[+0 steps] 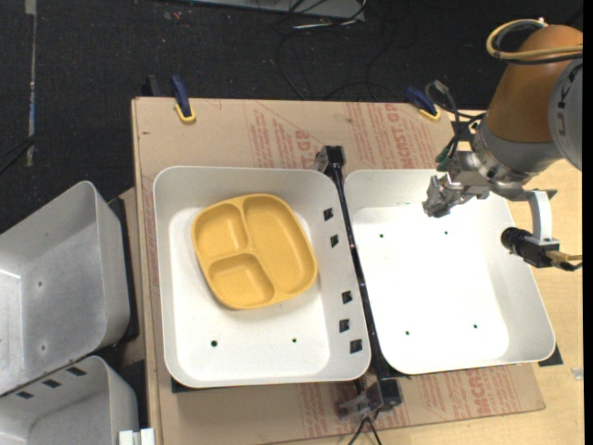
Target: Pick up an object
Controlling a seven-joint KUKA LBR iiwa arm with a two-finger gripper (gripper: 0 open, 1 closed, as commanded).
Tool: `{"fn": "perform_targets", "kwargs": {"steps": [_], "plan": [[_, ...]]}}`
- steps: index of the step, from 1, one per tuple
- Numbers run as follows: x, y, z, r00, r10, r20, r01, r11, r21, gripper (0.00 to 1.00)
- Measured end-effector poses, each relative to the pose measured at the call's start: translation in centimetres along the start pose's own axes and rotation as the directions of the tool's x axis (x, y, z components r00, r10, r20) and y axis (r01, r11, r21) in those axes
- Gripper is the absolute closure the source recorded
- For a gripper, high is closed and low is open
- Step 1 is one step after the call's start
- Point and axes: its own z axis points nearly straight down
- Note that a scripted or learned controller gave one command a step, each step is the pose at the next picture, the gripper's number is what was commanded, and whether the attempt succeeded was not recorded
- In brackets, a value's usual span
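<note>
A yellow divided plate (253, 249) with three compartments lies in the left white bin (185, 341), toward its upper middle. My gripper (439, 198) hangs over the upper edge of the right white bin (463, 323), far to the right of the plate. Nothing shows between its fingers.
A black divider strip (345, 276) runs between the two bins. Blue clamps (183, 100) hold the cardboard base at the back. Grey plastic tubs (46, 286) stand off the bench at the left. A black fitting with cable (528, 244) juts from the arm over the right bin's edge.
</note>
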Motion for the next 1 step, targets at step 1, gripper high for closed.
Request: {"fn": "perform_targets", "kwargs": {"steps": [1], "plan": [[0.01,0.1,-2.52,1.0,0.0,-0.001,0.0,1.0,0.003,1.0]]}}
